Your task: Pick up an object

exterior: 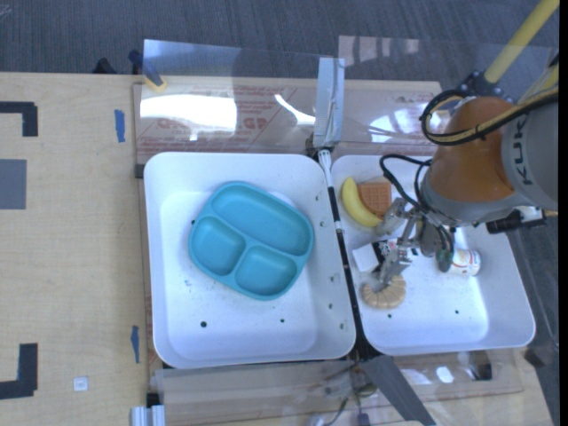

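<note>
Camera view, fingers (388, 278) over cookie (384, 295)

arm (497, 149) cut off at right edge, hand (389, 269) fingers indistinct

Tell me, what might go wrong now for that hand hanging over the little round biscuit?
The hand sits right above the flat round cookie, which lies low on the bin floor, so the hand may slide off and come up without it. A banana, an orange waffle piece and a small white item lie close by, so the arm could knock them aside.
</note>
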Action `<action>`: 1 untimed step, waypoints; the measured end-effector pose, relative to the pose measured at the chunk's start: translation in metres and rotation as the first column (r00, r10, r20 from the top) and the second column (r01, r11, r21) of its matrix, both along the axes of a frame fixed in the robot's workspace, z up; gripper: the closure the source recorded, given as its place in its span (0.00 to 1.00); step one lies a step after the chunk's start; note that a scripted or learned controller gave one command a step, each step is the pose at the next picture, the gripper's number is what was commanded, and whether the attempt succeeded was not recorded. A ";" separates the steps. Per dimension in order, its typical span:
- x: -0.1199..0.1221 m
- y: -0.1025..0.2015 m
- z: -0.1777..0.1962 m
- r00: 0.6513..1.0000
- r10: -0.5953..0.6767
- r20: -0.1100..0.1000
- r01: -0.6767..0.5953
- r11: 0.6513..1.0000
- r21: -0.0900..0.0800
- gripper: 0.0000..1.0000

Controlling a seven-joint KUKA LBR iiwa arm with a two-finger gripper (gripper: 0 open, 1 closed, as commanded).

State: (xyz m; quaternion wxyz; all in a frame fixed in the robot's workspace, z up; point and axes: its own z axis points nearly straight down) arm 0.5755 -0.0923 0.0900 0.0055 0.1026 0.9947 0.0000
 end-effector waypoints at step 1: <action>0.004 0.000 0.014 1.000 0.001 0.014 -0.001 1.000 -0.003 1.00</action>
